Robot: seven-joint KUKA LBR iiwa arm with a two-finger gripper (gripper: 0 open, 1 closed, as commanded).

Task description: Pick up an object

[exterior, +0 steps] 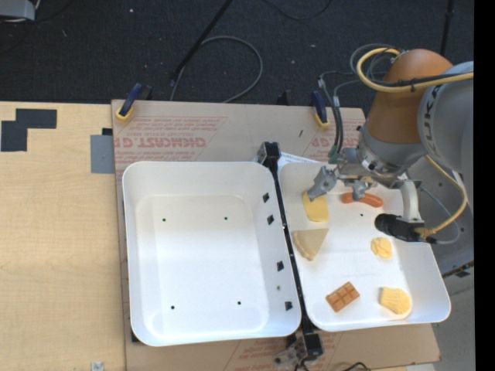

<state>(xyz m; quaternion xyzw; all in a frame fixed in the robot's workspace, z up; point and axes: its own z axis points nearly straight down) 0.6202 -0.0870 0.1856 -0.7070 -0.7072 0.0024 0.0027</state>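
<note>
A small yellow block (315, 209) lies in the right bin (433, 284), near its upper left corner. The gripper (325, 184) hangs directly over the block's top edge, and one grey finger (320, 182) slants down to meet or nearly meet it. From here I cannot tell whether the fingers are apart or together, nor whether they have hold of the block.

Just below the yellow block sits a pale tan wedge (309, 243), close to the black divider between the two bins. Further down the same bin lies an orange waffle-patterned square (343, 296), and to its right a yellow ridged piece (395, 301). A smaller yellow lump (381, 247) rests toward the bin's right side, below a black part of the arm's fittings. A red-orange piece (363, 199) lies near the top of the bin, just right of the gripper.

The grey arm (448, 122) with its orange band reaches in from the right. The left bin (135, 207) sits beside it on a cardboard sheet (201, 134).
</note>
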